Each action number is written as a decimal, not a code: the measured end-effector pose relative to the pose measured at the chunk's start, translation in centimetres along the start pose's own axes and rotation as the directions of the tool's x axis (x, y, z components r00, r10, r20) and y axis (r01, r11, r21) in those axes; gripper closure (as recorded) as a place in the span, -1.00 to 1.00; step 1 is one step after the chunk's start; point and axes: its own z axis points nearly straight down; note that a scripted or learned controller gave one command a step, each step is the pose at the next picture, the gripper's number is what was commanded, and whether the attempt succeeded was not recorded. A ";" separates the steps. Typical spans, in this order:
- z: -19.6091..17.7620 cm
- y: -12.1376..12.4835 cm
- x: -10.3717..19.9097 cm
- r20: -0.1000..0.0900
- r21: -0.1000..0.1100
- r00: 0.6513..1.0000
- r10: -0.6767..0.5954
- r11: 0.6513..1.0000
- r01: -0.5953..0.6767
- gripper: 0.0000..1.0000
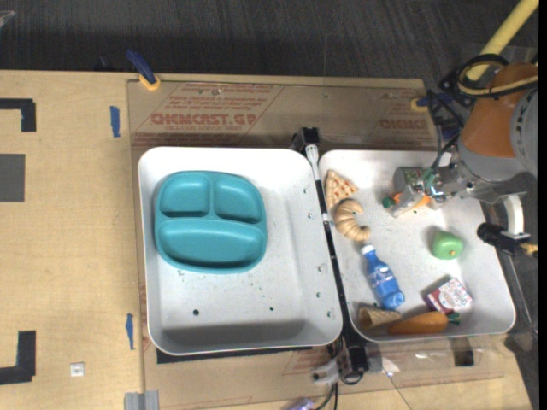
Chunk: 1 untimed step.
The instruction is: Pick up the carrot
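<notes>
Nearest the lens, along the front wall of the right-hand white bin (504, 280), lies one long orange carrot (420, 322), untouched, between a brown cone-shaped wedge (373, 316) and a red-and-white carton (450, 295). One two-finger gripper (417, 191) hovers near the far wall, well apart from it; whether it is spread or pinched I cannot tell. I judge the approach step pending: the arm must travel forward and descend over the carrot.

The arm (504, 126) is cut off by the right edge.
</notes>
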 end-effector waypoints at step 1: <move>0.1 1.9 -0.6 -0.012 0.023 0.939 0.344 0.939 -0.344 -1.00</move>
